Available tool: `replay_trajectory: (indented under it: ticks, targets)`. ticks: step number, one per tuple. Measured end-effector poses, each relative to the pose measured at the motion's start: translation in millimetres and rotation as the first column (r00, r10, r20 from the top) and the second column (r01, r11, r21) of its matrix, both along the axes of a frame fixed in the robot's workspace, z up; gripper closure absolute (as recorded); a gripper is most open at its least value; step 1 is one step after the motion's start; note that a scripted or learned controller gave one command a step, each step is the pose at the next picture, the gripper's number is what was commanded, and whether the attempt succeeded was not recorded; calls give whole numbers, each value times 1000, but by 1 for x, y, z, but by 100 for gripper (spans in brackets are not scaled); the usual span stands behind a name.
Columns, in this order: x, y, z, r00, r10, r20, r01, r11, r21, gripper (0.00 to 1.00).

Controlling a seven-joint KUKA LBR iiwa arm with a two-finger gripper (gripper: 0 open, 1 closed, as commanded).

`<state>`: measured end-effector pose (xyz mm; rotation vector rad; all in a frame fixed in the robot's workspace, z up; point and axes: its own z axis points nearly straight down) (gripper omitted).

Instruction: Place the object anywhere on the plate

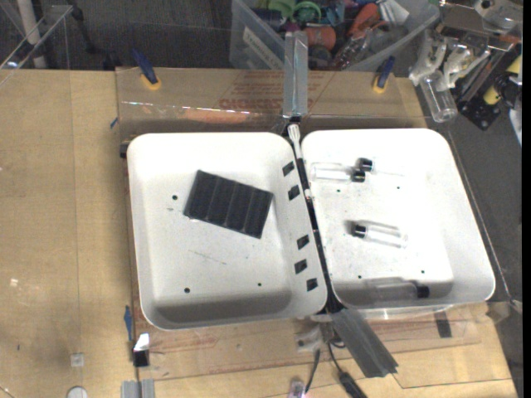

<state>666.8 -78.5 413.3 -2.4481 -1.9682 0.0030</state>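
Wooden bench (58, 222), two white bins (149, 305)

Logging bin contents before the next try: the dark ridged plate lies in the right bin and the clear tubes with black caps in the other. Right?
Not quite. The camera view shows the dark ridged plate in the left bin; the clear tubes with black caps lie in the other, the right bin.

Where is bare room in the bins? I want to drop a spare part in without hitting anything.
Left bin: free all around the dark plate, widest toward the near wall. Right bin: free at its right side; clear tubes crowd the divider side.
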Motion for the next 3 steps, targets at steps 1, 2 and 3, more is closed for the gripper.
replay_trajectory:
  ticks: [1, 2, 3]
  targets:
    - [0, 11, 22, 993, 118, 5, -118, 993, -1, 100]
    - [0, 2, 22, 974, 225, 4, -225, 974, -2, 100]
    - [-108, -4, 0, 943, 334, 1, -334, 943, 2, 100]
